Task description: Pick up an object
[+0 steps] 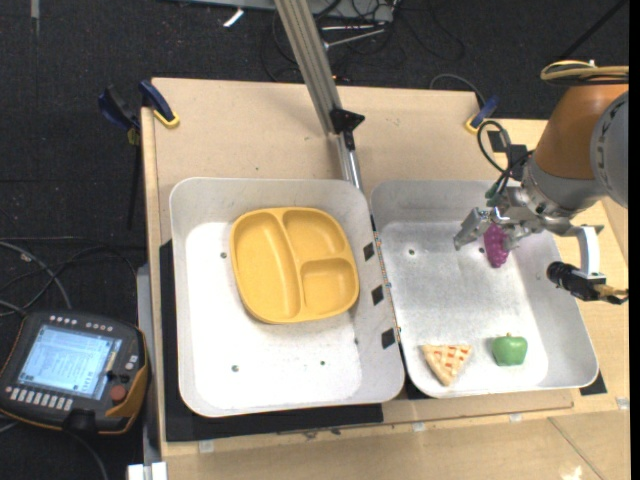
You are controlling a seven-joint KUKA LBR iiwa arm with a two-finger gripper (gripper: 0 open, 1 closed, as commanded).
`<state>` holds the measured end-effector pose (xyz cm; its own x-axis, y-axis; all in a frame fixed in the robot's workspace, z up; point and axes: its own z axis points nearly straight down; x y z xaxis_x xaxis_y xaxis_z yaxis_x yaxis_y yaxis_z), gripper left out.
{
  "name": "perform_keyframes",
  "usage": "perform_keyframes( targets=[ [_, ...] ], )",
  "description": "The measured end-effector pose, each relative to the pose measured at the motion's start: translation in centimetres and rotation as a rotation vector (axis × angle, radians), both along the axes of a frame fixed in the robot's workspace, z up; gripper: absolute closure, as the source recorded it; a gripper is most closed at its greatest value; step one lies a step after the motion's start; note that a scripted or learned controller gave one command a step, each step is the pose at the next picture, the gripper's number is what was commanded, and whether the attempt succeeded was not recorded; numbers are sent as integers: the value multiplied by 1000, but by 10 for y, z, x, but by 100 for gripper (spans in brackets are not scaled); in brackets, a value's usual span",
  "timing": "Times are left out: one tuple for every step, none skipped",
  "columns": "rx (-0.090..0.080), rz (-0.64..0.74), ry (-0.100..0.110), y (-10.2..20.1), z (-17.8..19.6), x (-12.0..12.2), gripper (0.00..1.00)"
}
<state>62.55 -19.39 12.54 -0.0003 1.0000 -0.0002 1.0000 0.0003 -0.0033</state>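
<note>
Holding a little purple toy (496, 245) between its two fingers, the gripper (492, 230) hangs over the right bin (440, 288).

From where I stand the toy looks small, light and a bit bumpy, maybe plastic grapes, so I think it could slip; a pinch around its fat middle seems best. The grey arm (585, 148) comes in from the side and bends down, with its wrist tipped so the fingers point at the bin floor. Well below the gripper lie a green pepper (510, 349) and a pizza slice (446, 361). Far off to its side, a yellow plate (295, 265) sits in the left bin (200, 298).
</note>
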Motion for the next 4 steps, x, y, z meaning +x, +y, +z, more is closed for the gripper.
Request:
perform_keyframes(
  targets=[
    [-2, 1, -5, 0, 13, 1, 100],
    [-1, 3, -10, 7, 60, 5, 100],
    [-2, 3, -10, 12, 104, 3, 100],
    [-1, 2, -7, 12, 133, 4, 100]
  ],
)
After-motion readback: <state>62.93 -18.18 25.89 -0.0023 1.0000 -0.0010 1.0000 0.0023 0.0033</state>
